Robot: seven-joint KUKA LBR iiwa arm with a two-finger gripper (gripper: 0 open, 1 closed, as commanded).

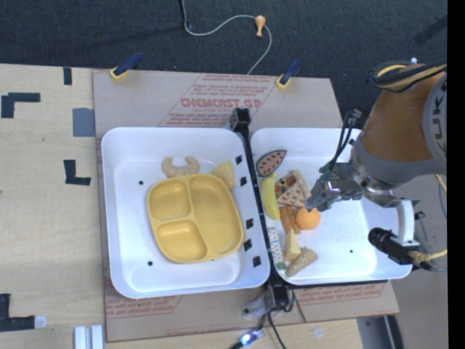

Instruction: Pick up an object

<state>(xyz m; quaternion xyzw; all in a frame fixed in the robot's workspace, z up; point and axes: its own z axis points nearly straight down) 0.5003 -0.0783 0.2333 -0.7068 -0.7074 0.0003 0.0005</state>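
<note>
The right bin (378,267) holds a cluster of toy food along its left side. An orange ball (309,219) lies there beside a carrot-coloured piece (289,219). A toast-like slice (292,189), a yellow-green banana (269,197) and a watermelon slice (270,163) sit further back. An ice-cream cone (301,261) and a pale yellow piece (291,246) lie near the front. My gripper (320,199) hangs low over the bin, right above and touching or nearly touching the orange ball. The wrist hides its tips.
The left bin (116,151) carries a yellow divided tray (195,218), a tan pretzel-shaped piece (179,167) and a small yellow wedge (225,173). A black divider (252,195) runs between the bins. The arm's body (399,144) overhangs the right bin's right half.
</note>
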